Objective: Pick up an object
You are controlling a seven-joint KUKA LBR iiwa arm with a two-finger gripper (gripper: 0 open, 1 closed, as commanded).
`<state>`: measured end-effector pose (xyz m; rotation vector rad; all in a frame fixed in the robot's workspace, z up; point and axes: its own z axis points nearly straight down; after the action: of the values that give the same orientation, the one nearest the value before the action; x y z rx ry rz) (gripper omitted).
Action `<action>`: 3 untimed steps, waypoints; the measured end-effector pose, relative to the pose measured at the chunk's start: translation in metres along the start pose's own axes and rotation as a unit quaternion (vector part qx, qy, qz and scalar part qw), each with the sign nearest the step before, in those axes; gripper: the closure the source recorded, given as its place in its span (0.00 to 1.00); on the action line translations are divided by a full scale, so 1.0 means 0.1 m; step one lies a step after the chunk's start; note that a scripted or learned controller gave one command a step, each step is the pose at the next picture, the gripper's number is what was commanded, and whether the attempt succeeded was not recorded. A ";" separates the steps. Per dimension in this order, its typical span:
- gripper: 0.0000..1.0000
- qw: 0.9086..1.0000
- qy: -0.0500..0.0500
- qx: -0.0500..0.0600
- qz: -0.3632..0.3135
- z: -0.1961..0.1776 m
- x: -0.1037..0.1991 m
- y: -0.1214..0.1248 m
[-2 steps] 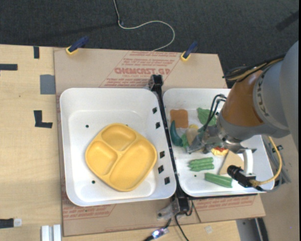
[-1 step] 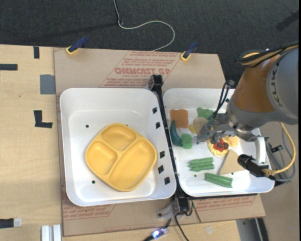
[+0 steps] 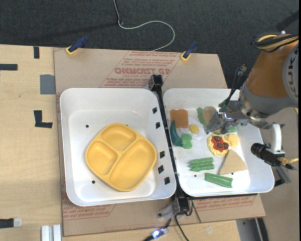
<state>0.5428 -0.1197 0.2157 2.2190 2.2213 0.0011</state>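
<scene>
Dark carpet (image 3: pixel 50 14) behind; wooden bench (image 3: pixel 20 149); cardboard sheet (image 3: pixel 135 69), clamped.

The two bins (image 3: pixel 70 104) are white. In the left bin lies a yellow divided plate (image 3: pixel 121 156). The right bin holds a brown square piece (image 3: pixel 179 117), a small yellow piece (image 3: pixel 193 129), a dark teal piece (image 3: pixel 175 133), green beans (image 3: pixel 201 163), a green stick (image 3: pixel 218 179), a tan wedge (image 3: pixel 233 162), and a yellow pizza piece with red and dark spots (image 3: pixel 220 143). The arm (image 3: pixel 273 79) is grey with orange.

A yellow divided plate (image 3: pixel 121 156) (three compartments) lies in the left bin (image 3: pixel 72 109).
</scene>
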 end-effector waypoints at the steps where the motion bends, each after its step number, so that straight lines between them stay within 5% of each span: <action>1: 1.00 1.000 0.001 0.002 0.000 -0.08 0.01 0.00; 3: 1.00 1.000 0.002 0.004 -0.003 -0.05 1.09 -0.12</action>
<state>0.5309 -0.0108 0.2206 2.2179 2.2326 -0.0035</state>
